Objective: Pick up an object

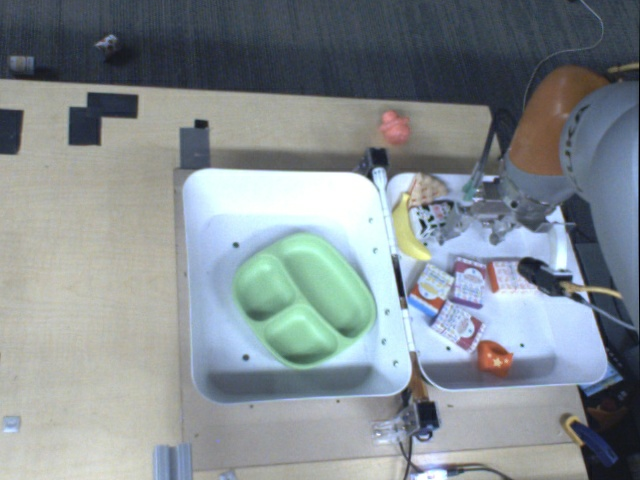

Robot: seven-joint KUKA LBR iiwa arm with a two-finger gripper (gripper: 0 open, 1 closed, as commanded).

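My gripper (483, 218) hangs over the back of the right bin (580, 363), just right of a black-and-white spotted item (430, 220) and a yellow banana (405, 232). I see nothing held in it. A tan wedge-shaped piece (428, 185) lies at the bin's back left corner. Below the gripper lie several small printed boxes (468, 281), one of them red and white (508, 276), another near the front (458, 324). A small orange object (495, 358) rests close to the bin's front wall.
The left bin (210, 368) holds a green divided plate (302, 296). A pink ball (395, 126) lies on the bench behind the bins. Black marker patches (100, 116) sit at the bench's far left.
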